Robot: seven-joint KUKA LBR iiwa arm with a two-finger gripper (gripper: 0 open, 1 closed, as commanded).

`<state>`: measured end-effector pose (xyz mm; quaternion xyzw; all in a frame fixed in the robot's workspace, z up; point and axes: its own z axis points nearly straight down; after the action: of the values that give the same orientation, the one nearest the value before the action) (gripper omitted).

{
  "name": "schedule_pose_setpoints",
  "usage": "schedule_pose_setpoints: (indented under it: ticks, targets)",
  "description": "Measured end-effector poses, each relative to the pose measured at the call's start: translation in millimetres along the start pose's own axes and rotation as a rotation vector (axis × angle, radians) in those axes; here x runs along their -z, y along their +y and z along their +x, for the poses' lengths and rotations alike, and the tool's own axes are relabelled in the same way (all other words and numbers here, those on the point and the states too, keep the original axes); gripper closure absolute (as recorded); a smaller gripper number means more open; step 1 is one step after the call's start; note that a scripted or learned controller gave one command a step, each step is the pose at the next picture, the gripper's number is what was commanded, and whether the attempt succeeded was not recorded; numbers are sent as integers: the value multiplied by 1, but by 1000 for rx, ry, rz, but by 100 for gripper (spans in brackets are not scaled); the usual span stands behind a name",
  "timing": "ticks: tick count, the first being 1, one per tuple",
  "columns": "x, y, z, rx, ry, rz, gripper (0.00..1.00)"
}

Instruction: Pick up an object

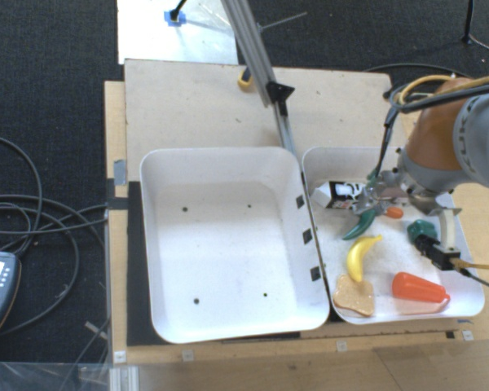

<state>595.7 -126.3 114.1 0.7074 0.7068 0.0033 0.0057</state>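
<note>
Hovering just above the green pepper, the jaws' state is unclear.

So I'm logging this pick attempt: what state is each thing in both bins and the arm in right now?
Yellow plastic banana: lying loose, right bin.
Orange-red plastic carrot: lying near the front rim.
Tan toast slice: flat, front corner.
Green curved pepper: lying beside the gripper.
Black-and-white box: at the back.
Left white bin: upright.
Gripper: low over the right bin.
</note>
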Motion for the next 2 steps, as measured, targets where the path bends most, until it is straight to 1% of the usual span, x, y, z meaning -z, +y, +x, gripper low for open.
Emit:
schedule_pose_setpoints:
  ticks: [1, 2]
  targets:
    - [57, 2, -11, 1, 1, 5, 100]
    - [121, 6, -16, 5, 1, 3, 100]
